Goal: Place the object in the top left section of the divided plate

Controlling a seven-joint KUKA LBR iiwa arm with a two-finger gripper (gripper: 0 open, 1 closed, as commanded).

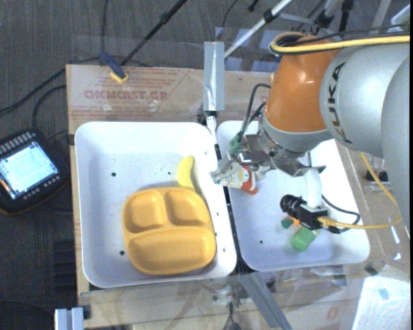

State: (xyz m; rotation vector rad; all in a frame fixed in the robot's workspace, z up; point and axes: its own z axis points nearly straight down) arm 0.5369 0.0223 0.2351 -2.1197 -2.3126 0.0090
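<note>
Arm [310, 95] of grey and orange is leaning in over the right bin [344, 249], covering much of that bin's far half; the left bin [103, 150] is holding the yellow divided plate [172, 249], whose two small sections are lying along its far edge above one large one. Tool [238, 168] is hovering at the wall between the bins, with a crumpled silver-and-red item [234, 178] right at its tip; this is looking like the object in hand, though whether the tool is pinching it or merely poised beside it cannot be told. Doing the step well is calling for a carry leftward, high enough to be clearing the bin wall and the yellow banana-shaped piece [186, 170] lying just beside the plate's far right corner; then a low, centred release over the top left section [146, 212], so the light item is not skipping across the ridge. Wrist is masking the tool's own shape; green pieces [301, 238] near the right bin's front are proving too small to name.
</note>
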